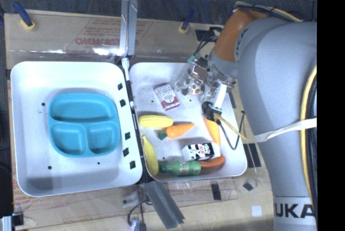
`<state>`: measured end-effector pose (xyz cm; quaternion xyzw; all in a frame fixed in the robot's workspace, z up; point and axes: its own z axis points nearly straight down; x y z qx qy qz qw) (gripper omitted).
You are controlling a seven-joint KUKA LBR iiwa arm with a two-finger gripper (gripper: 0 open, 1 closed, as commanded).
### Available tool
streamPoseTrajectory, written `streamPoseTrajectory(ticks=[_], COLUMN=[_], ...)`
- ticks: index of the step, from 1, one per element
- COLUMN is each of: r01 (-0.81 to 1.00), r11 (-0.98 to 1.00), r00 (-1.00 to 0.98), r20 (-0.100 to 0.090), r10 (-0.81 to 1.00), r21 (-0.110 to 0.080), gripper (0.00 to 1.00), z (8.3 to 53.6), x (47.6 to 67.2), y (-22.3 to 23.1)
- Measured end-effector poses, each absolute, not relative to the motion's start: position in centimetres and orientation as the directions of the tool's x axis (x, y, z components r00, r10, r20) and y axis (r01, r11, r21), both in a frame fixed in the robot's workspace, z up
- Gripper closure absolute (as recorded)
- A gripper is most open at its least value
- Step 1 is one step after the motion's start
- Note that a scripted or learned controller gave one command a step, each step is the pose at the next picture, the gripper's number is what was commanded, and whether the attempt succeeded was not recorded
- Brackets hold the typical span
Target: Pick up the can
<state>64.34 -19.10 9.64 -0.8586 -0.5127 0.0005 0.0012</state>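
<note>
The can [166,96], red and white with a printed label, lies on the floor of the right bin [141,80] in its upper middle part. My gripper [193,82] hangs over the same bin's upper right area, just to the right of the can and a little higher in the view. A small gap of white bin floor separates the two. Nothing shows between the gripper and the can.
In the right bin's lower half lie a yellow corn cob [155,121], a carrot [180,129], a banana [150,156], a green bottle [181,168], a black-and-white carton [197,151] and other orange pieces [213,131]. The left bin [27,84] holds a blue compartment tray [83,123].
</note>
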Motion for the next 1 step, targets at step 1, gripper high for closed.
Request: streamPoseTrajectory(ticks=[1], r01=[0.885], r11=[-0.465], r00=[0.465], r20=[-0.001], r10=[0.885], r21=[-0.011], gripper=[1.00], z=[10.52], x=[64.29], y=[-18.82])
